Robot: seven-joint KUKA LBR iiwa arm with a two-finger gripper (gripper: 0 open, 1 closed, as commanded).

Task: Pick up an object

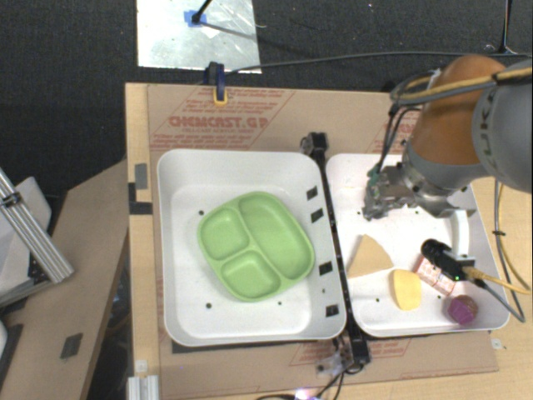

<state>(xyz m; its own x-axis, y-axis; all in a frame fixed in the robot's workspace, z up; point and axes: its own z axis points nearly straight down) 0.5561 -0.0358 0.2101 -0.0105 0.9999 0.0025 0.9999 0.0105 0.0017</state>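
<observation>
Camera view had the gripper (376, 200) hanging over the right bin (350, 307), up-left of the tan wedge (369, 256), with the yellow block (406, 290) just right of that wedge.

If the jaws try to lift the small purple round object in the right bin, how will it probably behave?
The purple object looks rounded, so it may roll away if nudged. It appears small, so probably light. It lies near the right bin's front corner, which might stop it rolling but could crowd the gripper.
</observation>
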